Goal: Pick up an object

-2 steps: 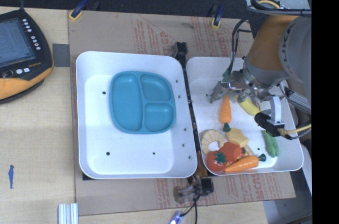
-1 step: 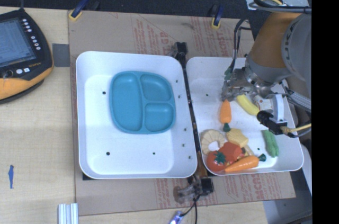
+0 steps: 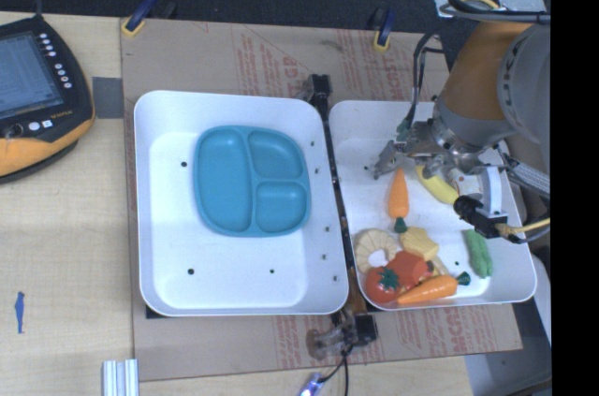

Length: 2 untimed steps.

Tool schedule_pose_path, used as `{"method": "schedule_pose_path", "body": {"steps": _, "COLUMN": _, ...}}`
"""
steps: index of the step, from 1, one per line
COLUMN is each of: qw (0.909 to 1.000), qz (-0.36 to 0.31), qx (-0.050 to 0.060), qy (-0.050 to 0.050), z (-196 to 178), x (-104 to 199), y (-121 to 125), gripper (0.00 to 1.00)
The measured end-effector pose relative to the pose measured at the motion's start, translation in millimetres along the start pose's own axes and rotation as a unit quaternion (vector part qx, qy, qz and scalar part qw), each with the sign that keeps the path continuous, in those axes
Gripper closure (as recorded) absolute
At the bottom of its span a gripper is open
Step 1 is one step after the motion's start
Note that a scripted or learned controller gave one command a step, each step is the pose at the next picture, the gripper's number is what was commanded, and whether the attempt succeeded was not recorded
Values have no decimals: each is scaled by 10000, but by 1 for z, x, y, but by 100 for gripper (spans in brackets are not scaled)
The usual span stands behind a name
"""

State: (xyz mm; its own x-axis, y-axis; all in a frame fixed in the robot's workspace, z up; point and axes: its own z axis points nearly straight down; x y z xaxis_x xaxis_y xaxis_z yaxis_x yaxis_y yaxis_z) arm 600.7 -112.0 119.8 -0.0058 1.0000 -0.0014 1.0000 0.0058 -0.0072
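Camera view: we look down at a slant on the desk (image 3: 65, 226), which carries two shallow white bins side by side.
Left bin (image 3: 159, 282): we see in it a blue plate (image 3: 251, 180) with three compartments; it lies flat near the middle of the bin.
Right bin (image 3: 360, 137): we see a group of toy foods here, mostly in the near half.
Arm (image 3: 491, 76): it is grey with an orange band and reaches in from the right, above the far part of the right bin.
End effector (image 3: 404, 155): it hangs low over the right bin, just above the top of the small carrot; we cannot tell if the fingers are spread or pressed together, and we see no object between them.
Small carrot (image 3: 399, 195): it lies in the middle of the right bin, long axis pointing away from us, green end near us.
Banana (image 3: 436, 187): yellow, just to the right of the small carrot, partly under the arm.
Green vegetable (image 3: 478, 254): near the right wall of the bin.
Near pile: a large carrot (image 3: 427, 290), a red piece (image 3: 398, 272) and pale yellow pieces (image 3: 377, 245) lie touching each other.
Tablet (image 3: 33, 99): a controller with an orange edge rests on the desk, left of the bins.
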Motion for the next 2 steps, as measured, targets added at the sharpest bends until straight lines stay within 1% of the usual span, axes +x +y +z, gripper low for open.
{"method": "schedule_pose_path", "body": {"steps": 1, "qw": 10000, "qz": -2, "qx": 4, "qy": -1, "z": -10, "x": -1, "y": 0, "gripper": 100}}
{"method": "schedule_pose_path", "body": {"steps": 2, "qw": 10000, "qz": 7, "qx": -34, "qy": 6, "z": -121, "x": 22, "y": 24, "gripper": 100}}
